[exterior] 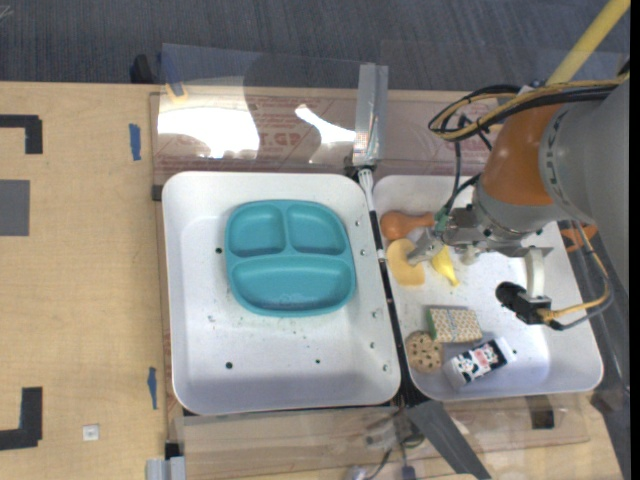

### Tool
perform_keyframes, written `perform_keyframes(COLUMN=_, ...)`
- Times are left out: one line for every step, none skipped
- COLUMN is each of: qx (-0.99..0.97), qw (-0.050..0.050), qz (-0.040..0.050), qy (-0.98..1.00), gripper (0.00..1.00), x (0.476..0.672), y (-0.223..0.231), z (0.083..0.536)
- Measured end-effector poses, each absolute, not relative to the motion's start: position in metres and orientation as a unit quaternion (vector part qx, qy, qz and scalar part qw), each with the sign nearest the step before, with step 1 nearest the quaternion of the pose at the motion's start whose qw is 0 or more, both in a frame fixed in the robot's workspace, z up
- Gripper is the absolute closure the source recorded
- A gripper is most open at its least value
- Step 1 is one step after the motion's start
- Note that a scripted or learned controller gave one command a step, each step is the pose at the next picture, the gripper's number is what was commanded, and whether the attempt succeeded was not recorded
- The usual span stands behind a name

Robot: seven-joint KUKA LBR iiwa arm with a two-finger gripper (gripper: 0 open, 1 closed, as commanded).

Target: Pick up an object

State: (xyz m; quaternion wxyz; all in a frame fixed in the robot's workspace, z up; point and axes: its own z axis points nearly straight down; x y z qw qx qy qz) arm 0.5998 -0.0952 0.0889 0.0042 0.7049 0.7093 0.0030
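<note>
My gripper (443, 249) is over the upper left part of the right bin (570, 368), with its fingers open and pointing down. Just under its tips lies a small yellow banana-like piece (446, 269). A pale yellow wedge (404, 264) lies to the left of it, against the bin's left wall. An orange pear-shaped toy (397, 224) sits just behind the wedge. Nearer the front are a checkered green-and-tan block (452, 322), a round chocolate-chip cookie (422, 350) and a black-and-white carton (476, 359) lying on its side. Nothing is gripped.
The left bin (200, 348) holds a teal divided plate (291, 256) at its middle. A clear plastic sheet (260, 118) stands behind the bins. Black and yellow cables (535, 308) hang from the wrist over the right bin's right half.
</note>
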Motion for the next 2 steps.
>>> perform_keyframes(qx=0.704, qw=0.005, qz=0.0042, qy=0.710, gripper=1.00, x=0.601, y=-0.095, z=0.100)
perform_keyframes(qx=0.707, qw=0.001, qz=0.0048, qy=0.707, gripper=1.00, x=0.620, y=0.017, z=0.189)
